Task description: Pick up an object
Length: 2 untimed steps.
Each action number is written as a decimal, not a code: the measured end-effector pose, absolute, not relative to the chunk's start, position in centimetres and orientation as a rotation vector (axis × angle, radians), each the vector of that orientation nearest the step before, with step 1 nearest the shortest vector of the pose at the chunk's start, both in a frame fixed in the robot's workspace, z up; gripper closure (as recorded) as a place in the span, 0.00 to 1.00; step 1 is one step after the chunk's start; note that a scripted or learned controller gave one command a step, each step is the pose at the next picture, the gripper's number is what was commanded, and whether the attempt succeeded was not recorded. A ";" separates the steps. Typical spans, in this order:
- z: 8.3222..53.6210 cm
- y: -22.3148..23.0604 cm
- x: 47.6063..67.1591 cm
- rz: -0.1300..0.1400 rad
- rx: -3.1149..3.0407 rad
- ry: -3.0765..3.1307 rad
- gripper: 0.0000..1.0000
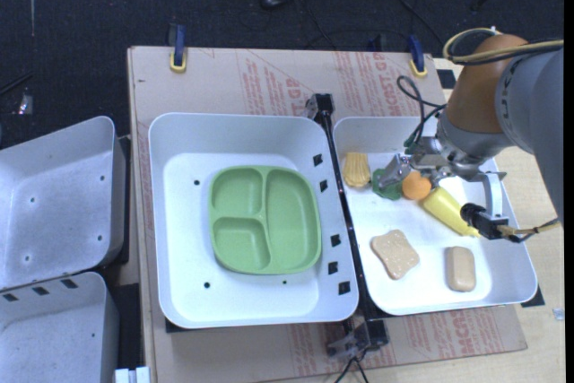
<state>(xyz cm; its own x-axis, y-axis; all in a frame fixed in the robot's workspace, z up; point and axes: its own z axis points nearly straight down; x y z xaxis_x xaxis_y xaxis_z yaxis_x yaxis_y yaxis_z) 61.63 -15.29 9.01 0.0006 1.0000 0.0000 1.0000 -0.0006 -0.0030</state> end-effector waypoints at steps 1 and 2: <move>10.4 -15.3 61.8 -0.003 -2.225 -2.224 1.00; 14.8 -15.5 61.6 -0.004 -2.227 -2.223 1.00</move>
<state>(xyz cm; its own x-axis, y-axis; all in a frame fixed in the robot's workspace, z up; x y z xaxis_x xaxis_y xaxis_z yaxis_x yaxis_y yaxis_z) 61.63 -15.53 14.76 0.0014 1.0000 -0.0018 1.0000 -0.0014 0.0052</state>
